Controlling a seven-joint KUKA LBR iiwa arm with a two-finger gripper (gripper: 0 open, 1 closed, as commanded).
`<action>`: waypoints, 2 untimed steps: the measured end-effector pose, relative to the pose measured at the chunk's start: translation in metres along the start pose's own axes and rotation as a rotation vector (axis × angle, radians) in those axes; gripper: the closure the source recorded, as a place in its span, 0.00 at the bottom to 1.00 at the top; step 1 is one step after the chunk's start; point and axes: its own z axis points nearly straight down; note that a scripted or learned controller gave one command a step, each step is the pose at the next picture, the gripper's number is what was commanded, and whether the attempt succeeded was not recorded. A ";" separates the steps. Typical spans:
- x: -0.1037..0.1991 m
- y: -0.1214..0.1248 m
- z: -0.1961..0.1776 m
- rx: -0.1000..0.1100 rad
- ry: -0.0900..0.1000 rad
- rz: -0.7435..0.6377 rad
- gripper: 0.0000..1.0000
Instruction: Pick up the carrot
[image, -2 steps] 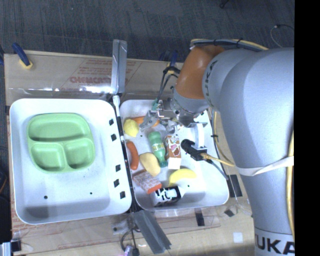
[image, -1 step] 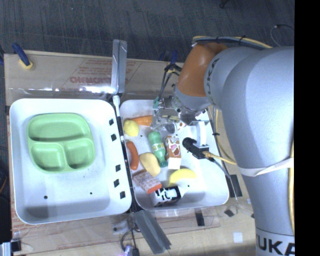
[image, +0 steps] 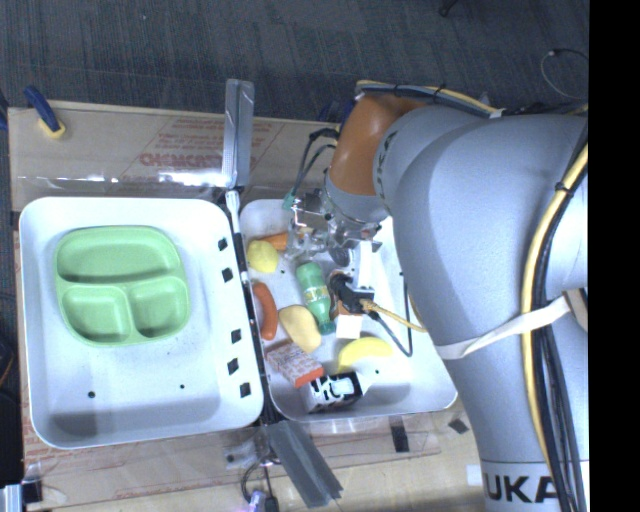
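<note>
1. Black-and-white box (image: 335, 390): lies at the near end of the right bin (image: 432, 392), close to its front wall.
2. Red-brown packet (image: 294, 362): flat on the bin floor, just left of and touching the box.
3. Yellow banana-shaped item (image: 366, 350): just beyond the box, toward the arm's side of the bin.
4. Pale yellow rounded item (image: 299, 326): mid-bin, just beyond the packet.
5. Carrot (image: 266, 310): orange-red and elongated, lying lengthwise along the right bin's left wall, just beside the pale yellow item. It rests on the bin floor, apart from the gripper.
6. Green bottle (image: 314, 290): lying on its side in mid-bin, right of the carrot, with its far end under the gripper.
7. Yellow lemon-like item (image: 263, 257): beyond the carrot, near the left wall.
8. Gripper (image: 322, 243): low over the far part of the right bin, above the bottle's far end. Whether it is spread or closed cannot be told, and nothing is seen held.
9. Arm (image: 470, 220): grey with an orange band, covering the bin's right side.
10. Left bin (image: 30, 300): holds a green divided tray (image: 120, 280).
11. Counter (image: 150, 150): brown surface beyond both bins.
</note>
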 end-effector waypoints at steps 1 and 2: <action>0.065 -0.011 -0.103 -0.013 0.004 0.192 1.00; 0.065 -0.011 -0.103 -0.013 0.004 0.192 0.00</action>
